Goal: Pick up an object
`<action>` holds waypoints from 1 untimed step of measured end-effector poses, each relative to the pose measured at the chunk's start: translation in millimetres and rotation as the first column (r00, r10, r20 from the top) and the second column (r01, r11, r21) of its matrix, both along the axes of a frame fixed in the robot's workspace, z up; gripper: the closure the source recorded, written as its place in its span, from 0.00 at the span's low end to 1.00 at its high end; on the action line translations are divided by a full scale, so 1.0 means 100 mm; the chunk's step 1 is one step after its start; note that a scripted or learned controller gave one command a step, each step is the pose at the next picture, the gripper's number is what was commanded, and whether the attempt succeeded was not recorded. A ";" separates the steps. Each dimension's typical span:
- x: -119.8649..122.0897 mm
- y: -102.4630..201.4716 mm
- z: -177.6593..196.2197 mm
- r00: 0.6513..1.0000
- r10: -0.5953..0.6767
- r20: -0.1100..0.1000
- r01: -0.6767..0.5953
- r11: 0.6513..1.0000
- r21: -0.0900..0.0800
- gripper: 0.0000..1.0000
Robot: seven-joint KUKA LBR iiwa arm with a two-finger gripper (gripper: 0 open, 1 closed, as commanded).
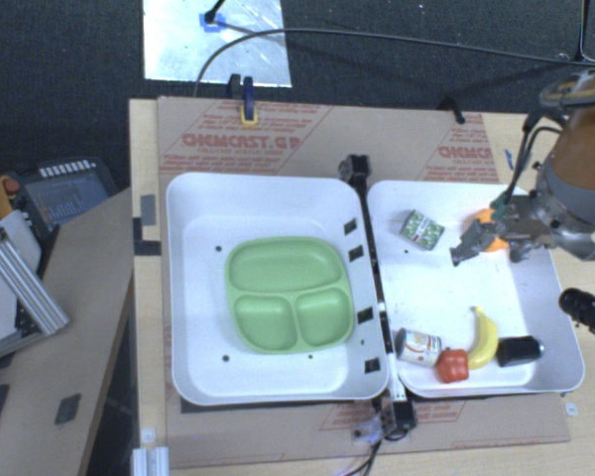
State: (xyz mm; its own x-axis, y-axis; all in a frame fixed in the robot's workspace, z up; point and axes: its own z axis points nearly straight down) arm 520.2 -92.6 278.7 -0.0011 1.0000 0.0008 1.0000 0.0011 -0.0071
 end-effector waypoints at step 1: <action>0.02 0.00 0.04 1.000 0.002 0.010 -0.002 1.000 -0.001 0.00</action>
State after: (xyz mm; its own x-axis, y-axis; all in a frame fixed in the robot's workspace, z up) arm 521.8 -92.6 283.1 -0.0029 1.0000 -0.0004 1.0000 0.0029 0.0025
